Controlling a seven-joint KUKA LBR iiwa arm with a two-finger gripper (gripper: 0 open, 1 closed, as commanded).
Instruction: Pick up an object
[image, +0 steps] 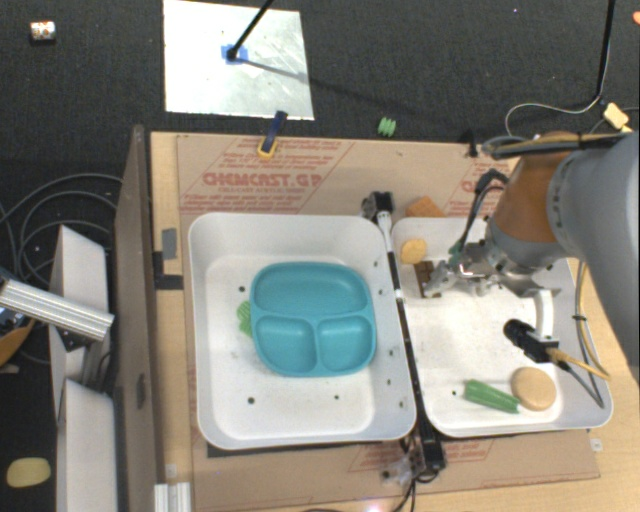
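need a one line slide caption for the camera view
KUKA arm reaches into the right bin near a green object and tan round object; teal divided plate sits in the left bin.

left bin (215, 330): divided tray (312, 318) | right bin (450, 345): gripper (437, 279) rear-left; bun (533, 388) front-right

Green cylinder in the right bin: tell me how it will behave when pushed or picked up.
The green cylinder looks round and elongated, so it would probably roll if nudged sideways. It lies close beside the tan round piece, which may shift too. It seems small, likely light.
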